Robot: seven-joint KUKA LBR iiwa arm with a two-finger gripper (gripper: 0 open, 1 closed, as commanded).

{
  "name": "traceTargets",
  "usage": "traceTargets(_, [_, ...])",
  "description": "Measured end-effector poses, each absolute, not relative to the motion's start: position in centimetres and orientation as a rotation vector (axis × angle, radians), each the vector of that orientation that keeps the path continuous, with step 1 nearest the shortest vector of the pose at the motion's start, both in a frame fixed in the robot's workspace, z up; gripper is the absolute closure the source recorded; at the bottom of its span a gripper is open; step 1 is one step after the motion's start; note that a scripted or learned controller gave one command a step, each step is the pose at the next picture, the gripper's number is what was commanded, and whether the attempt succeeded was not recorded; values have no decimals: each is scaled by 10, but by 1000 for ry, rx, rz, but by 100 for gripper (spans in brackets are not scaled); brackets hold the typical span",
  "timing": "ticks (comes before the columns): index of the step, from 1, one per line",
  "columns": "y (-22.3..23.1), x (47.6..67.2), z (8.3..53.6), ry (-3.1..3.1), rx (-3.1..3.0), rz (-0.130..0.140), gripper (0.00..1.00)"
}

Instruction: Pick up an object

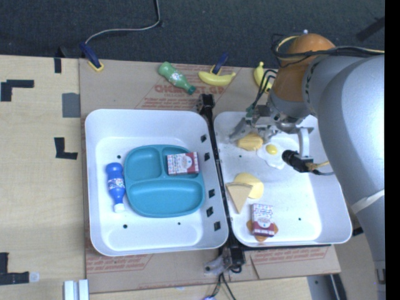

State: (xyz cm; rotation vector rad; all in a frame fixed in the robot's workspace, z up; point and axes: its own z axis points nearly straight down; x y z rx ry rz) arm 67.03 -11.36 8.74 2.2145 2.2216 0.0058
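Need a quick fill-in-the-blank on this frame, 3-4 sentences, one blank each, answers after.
1. The teal plastic divided tray lies in the ___ white bin.
2. The small red-and-white carton rests on the ___.
3. The blue bottle with a white cap lies just ___ of the tray.
4. The yellow toy banana lies ___ both bins, on the cardboard.

Missing words: left; tray; left; outside

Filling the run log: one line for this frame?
arm: over right bin | gripper: low at yellow toy, grip unclear | nearby: fried egg, cheese wedge | left bin: blue tray, bottle
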Motion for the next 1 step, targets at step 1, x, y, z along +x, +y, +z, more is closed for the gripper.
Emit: traceTargets(1, [-113,670,96,2223,2214,2,100])
